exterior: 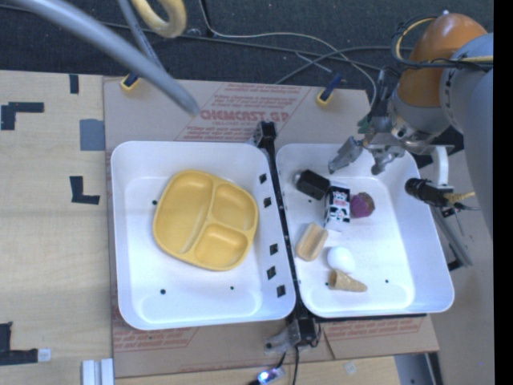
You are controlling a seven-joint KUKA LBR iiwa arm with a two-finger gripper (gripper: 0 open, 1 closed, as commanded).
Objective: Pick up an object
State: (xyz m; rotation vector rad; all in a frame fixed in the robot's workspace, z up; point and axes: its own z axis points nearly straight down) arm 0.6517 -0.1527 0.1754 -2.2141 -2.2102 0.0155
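Camera view: pincer [367, 157] spread wide open with nothing between its fingers, hanging over the back edge of the right bin [401, 291]. Candidates all lie in that bin: black block [313, 184], cow-print carton [338, 205], purple ball [362, 205], bread piece [311, 241], white egg [341, 258], cone [346, 281]. Left bin [136, 239] holds a yellow divided plate [205, 219]; the arm's upper part is cut off at right.

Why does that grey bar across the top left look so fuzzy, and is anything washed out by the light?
In the camera view the slanted grey bar sits near the lens, so it blurs; the yellow divided plate and small white egg look sharp. Lighting is even, shadows soft; the right white bin is bright, not blown out.
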